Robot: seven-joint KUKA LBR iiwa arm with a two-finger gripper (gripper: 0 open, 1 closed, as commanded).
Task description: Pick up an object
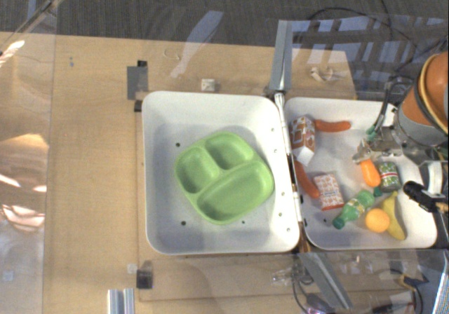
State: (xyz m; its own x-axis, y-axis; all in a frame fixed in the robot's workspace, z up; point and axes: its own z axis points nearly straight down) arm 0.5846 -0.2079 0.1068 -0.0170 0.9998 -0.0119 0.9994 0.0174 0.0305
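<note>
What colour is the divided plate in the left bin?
Light green, seen clearly in the camera view.

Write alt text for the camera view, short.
A grey arm with an orange band reaches in from the right, its gripper low over toy food in the right bin: hot dog, carrot, green bottle, orange, banana. The left bin holds a green divided plate.

arm (429,106): grey body, rounded orange band above the wrist. gripper (375,143): pale metal bracketry, black cable looping up along it, black block beside the wrist.
</note>
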